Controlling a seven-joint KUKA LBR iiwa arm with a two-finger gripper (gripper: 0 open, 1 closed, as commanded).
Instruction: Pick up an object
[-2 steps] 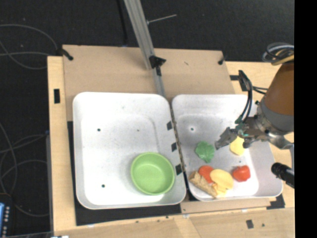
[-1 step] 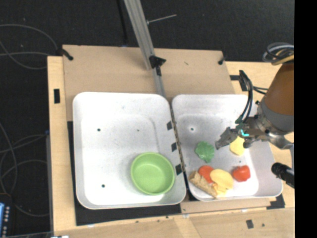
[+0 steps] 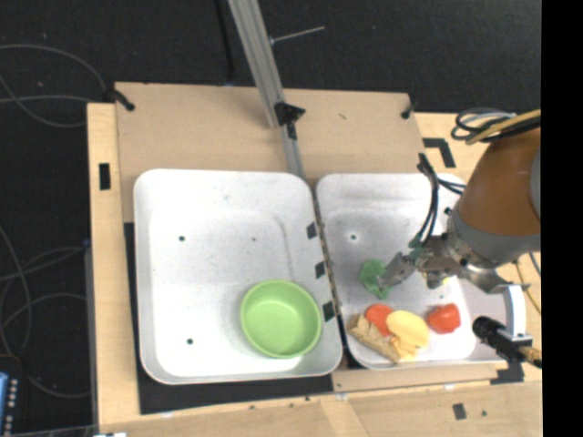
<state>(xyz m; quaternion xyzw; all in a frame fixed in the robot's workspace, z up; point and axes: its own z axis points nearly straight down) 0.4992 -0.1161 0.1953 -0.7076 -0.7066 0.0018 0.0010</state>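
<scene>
The tool [image 3: 390, 279] is low in the right bin [image 3: 373, 198], its tip right at a small green object [image 3: 372, 274]. I cannot tell if it is released or clenched, or if the green object sits between its tips or just beside them. The step in hand looks like the reach or the grasp itself, with nothing lifted yet.

Toward the bin's near edge lie an orange piece [image 3: 378, 316], a yellow piece [image 3: 409, 329] touching it, and a tan piece [image 3: 372, 338] under both; a red piece [image 3: 444, 318] lies a little apart to the right. The left bin [image 3: 182, 217] holds a green bowl [image 3: 281, 318].

Next, the green object probably needs a firm close and a straight lift, clear of the cluster.
</scene>
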